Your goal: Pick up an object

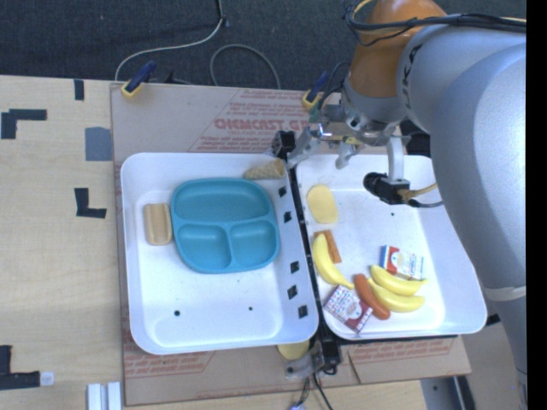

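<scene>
My grey arm (479, 143) fills the right of the frame, its orange band (389, 37) at upper right. My wrist reaches toward upper centre, and my gripper (329, 148) hangs there, fingers too small and cluttered to read.

You see a bulky, smooth grey arm (479, 135) with a glossy orange band (385, 45) above the wrist. Black cables (402, 26) loop over the band; the wrist hardware below it is silver metal.

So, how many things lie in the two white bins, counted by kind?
Teal divided plastic plate: 1
Tan bread pieces: 2
Yellow bananas: 2
Orange-red sausages: 2
Red-and-white small cartons: 2
Pale yellow round piece: 1
Total: 10
</scene>
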{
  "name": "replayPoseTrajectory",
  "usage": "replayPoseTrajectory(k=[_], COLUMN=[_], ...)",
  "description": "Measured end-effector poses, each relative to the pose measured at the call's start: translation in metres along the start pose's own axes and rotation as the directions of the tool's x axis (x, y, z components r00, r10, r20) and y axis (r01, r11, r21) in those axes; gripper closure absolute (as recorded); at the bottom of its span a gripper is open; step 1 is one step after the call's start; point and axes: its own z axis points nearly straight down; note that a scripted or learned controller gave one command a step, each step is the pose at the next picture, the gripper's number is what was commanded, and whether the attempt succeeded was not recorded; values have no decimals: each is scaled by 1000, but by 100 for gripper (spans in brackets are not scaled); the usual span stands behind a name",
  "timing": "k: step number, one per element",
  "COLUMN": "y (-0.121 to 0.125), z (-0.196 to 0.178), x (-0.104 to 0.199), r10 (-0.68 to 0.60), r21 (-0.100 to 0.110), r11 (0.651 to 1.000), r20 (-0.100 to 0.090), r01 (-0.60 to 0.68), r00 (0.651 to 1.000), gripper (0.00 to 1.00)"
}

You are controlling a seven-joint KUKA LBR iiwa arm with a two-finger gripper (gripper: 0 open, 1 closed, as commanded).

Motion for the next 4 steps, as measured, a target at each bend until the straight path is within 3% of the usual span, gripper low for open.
replayPoseTrajectory(k=[1,2,3,4], y=[5,-67,-37,-4], z=[47,4,97,107], x=[-40,-31,-84,-73], r10=[3,6,10,4], r21=[-22,9,17,14], r11=[1000,1000,1000,1000], r20=[-6,0,3,3], r01=[-3,-6,-11,-4], r00=[1000,1000,1000,1000], gripper=[0,0,0,0])
